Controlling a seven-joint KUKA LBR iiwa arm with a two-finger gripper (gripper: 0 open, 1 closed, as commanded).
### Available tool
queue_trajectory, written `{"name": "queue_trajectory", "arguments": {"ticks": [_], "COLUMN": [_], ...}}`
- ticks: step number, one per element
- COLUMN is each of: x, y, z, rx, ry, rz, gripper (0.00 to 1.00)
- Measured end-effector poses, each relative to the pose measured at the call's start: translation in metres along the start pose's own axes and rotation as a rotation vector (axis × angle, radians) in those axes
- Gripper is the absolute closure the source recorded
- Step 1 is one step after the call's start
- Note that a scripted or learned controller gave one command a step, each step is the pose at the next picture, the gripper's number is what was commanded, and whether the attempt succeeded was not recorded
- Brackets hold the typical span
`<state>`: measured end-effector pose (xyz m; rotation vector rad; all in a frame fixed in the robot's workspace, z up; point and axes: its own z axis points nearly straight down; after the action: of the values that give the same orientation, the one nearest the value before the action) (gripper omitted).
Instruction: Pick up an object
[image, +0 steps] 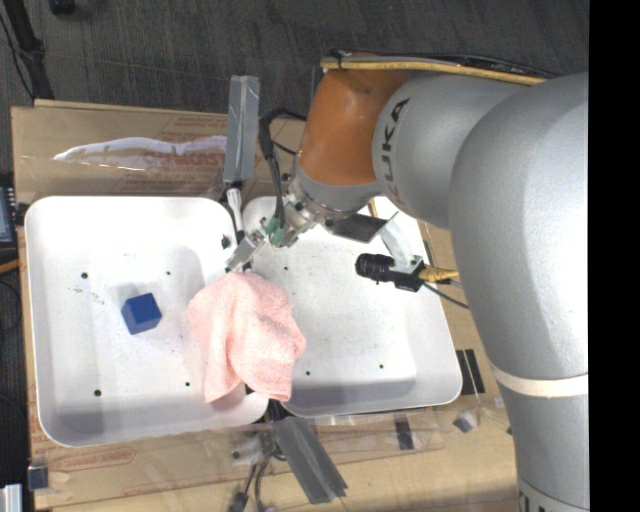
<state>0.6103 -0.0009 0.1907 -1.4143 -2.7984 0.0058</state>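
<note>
Soft, nubbly pink cloth (249, 335), crumpled and draped over the shared rims between the left bin (60, 300) and right bin (400, 340), both smooth white plastic. Gripper (240, 258) just at the cloth's twelve o'clock edge, possibly touching; grip impossible to tell. Small blue cube (141, 312), hard-edged, at the cloth's nine o'clock.

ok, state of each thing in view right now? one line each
pink cloth: crumpled, draped over the divide between the two bins, top corner pulled up toward the gripper.
blue cube: resting flat on the floor of the left bin, apart from the cloth.
gripper: low at the cloth's top edge; finger state unclear.
right bin: sits beside the left bin, cloth overlapping its left side.
</note>
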Motion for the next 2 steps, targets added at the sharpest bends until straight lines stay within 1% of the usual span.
{"name": "queue_trajectory", "arguments": {"ticks": [1, 2], "x": [0.03, 0.036], "y": [0.007, 0.04], "z": [0.0, -0.017], "rx": [-0.002, -0.006], "ry": [-0.001, -0.005], "rz": [-0.155, -0.087], "gripper": [0.0, 0.0]}}
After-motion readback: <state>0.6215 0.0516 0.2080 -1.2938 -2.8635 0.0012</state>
